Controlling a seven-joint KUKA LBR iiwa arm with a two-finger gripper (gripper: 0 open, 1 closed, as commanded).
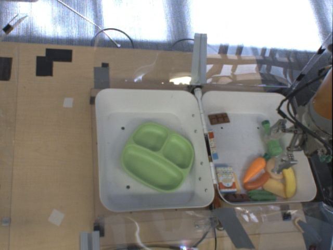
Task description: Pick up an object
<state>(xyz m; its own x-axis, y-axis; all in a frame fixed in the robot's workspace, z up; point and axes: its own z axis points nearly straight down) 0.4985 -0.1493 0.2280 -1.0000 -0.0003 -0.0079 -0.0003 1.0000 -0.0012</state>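
Two shallow white bins sit side by side on the bench. The left bin (pixel 106 139) holds a green divided plate (pixel 157 155) with three compartments, lying flat and turned at a slant near the middle. The right bin (pixel 234 105) holds the rest: a brown chocolate bar (pixel 218 119) near its far left corner, a small printed carton (pixel 226 177) by the near left wall with a dark brown piece (pixel 237 197) just in front of it, and a huddle of toy food toward the near right corner. There an orange carrot (pixel 254 170) lies with its long axis on a diagonal, thick end toward the far right, tip pointing near left; a reddish sausage (pixel 257 182) lies just beside it on much the same line. A yellow banana (pixel 289 182) stands roughly end-on to the near wall, a green pod (pixel 261 195) lies along that wall, and a green piece (pixel 274 148) sits farther back. The gripper (pixel 285 149) hangs over this huddle with its fingers set apart, nothing visibly between them
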